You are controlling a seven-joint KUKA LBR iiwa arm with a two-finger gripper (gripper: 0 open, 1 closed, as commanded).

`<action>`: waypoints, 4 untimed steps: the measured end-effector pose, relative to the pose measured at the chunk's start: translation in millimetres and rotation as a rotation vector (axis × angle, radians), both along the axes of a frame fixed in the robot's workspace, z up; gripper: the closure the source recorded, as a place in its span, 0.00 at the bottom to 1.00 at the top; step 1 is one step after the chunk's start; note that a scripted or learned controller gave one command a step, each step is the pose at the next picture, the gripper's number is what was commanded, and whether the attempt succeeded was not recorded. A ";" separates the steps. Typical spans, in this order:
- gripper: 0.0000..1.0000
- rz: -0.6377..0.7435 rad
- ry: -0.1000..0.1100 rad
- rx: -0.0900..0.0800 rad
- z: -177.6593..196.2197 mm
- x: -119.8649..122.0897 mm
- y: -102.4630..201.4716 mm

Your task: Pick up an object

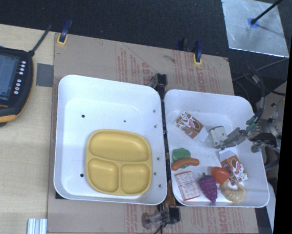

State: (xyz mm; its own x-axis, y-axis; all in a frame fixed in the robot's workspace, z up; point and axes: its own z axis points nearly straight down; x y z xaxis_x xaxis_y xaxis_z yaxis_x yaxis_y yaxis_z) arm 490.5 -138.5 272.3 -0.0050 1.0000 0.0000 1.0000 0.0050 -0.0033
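Note:
The right white bin [209,100] holds several toy foods. A red-and-white packet [189,124] lies at its upper left, with a small white and grey cup [216,135] beside it. Lower down are a green piece [181,154], an orange sausage [185,163], a pink carton [186,186], purple grapes [208,187], a red tomato [220,173], a second packet [235,166] and a beige ring [233,192]. My gripper [246,141] hangs over the bin's right side, open. One finger [231,138] points toward the cup, and nothing is between the fingers.
The left white bin [76,97] holds a yellow divided tray [118,161]. A black and orange control pendant [2,84] lies on the bench at far left. Clamps [197,51] pin the cardboard sheet under the bins at the back.

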 end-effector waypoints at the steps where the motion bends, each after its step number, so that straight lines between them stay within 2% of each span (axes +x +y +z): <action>1: 0.00 0.001 0.003 -0.001 -128.0 113.8 -19.7; 2: 0.00 0.000 0.002 -0.001 -181.0 105.1 -50.0; 3: 1.00 0.003 0.002 -0.002 -170.1 105.5 -50.8; 4: 1.00 0.002 0.000 -0.001 -180.4 147.8 -6.7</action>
State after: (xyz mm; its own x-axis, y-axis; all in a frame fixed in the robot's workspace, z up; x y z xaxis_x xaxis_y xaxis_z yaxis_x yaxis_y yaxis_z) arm 638.2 -145.2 91.9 -0.0065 1.0000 -0.0012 1.0000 0.0065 -0.0030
